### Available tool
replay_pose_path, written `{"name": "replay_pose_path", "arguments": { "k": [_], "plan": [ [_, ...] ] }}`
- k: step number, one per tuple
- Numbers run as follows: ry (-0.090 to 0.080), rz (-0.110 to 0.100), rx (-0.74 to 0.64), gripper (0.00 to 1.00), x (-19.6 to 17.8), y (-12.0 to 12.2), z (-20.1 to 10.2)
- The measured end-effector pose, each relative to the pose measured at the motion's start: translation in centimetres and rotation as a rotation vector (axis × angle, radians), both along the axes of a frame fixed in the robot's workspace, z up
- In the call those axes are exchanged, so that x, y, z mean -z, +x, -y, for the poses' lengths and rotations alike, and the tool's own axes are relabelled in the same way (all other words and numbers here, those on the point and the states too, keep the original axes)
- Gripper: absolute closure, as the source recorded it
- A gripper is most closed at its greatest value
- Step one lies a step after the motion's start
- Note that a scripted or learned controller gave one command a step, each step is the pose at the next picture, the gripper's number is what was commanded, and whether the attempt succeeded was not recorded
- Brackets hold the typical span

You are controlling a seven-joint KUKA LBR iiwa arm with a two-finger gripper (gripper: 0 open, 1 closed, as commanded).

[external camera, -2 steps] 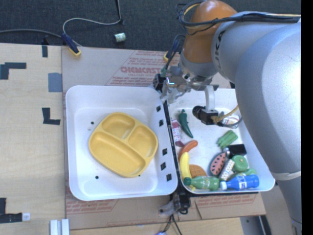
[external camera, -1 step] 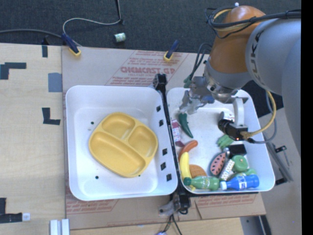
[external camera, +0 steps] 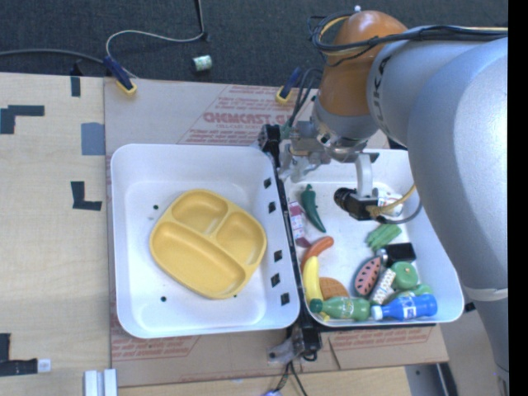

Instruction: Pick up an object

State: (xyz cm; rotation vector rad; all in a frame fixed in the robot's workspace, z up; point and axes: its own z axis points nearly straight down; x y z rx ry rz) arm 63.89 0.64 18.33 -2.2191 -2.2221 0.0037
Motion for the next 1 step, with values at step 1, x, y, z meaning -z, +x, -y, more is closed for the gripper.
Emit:
{"name": "replay_pose_path", "arguments": {
  "k": [1],
  "plan": [
    [0.001,0.001,-0.001,1.00,-0.06,2.91,-3.39]
  ]
}}
